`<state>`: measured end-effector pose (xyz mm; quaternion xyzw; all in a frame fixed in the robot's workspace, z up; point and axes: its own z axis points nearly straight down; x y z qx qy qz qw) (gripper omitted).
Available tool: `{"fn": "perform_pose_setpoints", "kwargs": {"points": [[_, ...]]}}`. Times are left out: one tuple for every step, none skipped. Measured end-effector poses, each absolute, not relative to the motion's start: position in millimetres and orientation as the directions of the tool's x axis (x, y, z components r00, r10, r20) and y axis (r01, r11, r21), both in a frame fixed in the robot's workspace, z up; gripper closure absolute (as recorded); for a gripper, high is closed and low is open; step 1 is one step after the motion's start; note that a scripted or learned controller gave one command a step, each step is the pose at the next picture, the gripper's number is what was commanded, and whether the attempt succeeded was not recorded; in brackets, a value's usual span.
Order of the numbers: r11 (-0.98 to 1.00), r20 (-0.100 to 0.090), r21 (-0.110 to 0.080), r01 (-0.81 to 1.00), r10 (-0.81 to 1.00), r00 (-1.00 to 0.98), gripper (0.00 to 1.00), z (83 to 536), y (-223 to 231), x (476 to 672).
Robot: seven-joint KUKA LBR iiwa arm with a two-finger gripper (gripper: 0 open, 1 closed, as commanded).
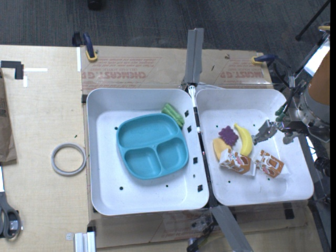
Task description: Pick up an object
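Observation:
In the right bin (247,193) lie a yellow banana (243,138), a purple bunch of grapes (228,135), a yellow-orange piece (220,148) and two orange-and-white snack packets (235,163) (270,165). My gripper (273,136) hangs over the right side of that bin, just right of the banana and above the right packet. It is open, with nothing between its fingers (262,133).
The left bin (105,193) holds a blue divided plate (152,146) with a green piece (173,114) at its far edge. A grey ring (68,158) lies on the bench to the left. Scissors (9,219) lie at the bench's front left.

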<state>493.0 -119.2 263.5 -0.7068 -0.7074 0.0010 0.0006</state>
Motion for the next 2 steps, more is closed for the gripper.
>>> {"fn": "perform_pose_setpoints", "kwargs": {"points": [[-0.073,0.0,-0.004,0.997,0.997,0.073,0.0,176.9,-98.5,542.2],[-0.159,0.0,-0.002,0.987,0.987,0.159,0.0,104.7,-112.2,532.1]]}}
